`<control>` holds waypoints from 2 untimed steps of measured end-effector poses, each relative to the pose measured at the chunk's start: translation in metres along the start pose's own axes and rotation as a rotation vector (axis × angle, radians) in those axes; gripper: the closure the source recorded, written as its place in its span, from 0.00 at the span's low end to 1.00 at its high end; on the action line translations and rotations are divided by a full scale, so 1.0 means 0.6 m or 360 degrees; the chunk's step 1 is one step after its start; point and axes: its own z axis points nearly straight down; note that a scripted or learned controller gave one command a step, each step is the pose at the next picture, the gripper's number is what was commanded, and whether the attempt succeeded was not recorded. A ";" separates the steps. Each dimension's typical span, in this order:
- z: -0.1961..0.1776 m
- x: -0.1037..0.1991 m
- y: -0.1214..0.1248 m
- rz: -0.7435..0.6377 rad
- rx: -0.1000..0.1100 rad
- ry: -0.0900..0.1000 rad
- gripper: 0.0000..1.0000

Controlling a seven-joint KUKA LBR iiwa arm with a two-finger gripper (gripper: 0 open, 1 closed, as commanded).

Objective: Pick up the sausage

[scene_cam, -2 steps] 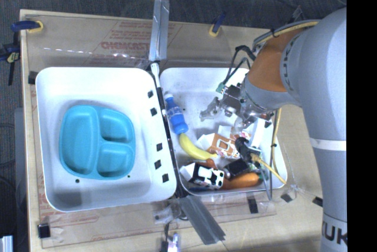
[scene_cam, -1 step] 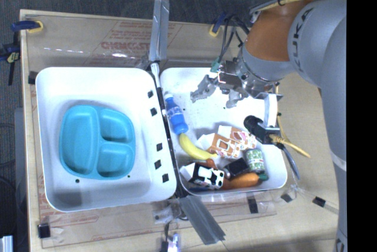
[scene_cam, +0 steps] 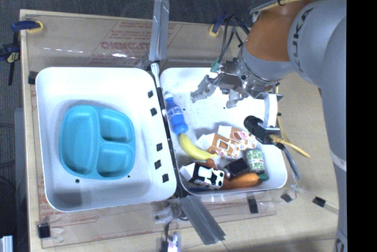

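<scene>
Toward lower right of the right bin [scene_cam: 277,177]: sausage [scene_cam: 242,181], long axis roughly left-right, lying well below the tool [scene_cam: 218,92]. Tool spread open, holding nothing.

One fixed camera looks down at a slant on both bins [scene_cam: 100,77], seemingly from fairly high.

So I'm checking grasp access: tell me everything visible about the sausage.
The sausage is an orange-brown, smooth, plastic-looking toy lying flat along the near wall of the right bin. It is tapered at its right end. A black-and-white block hides its left end, and a green can crowds it from above. The gripper hangs well away.
</scene>
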 end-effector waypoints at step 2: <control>-0.001 -0.110 0.106 -0.0302 0.0000 0.0000 0.00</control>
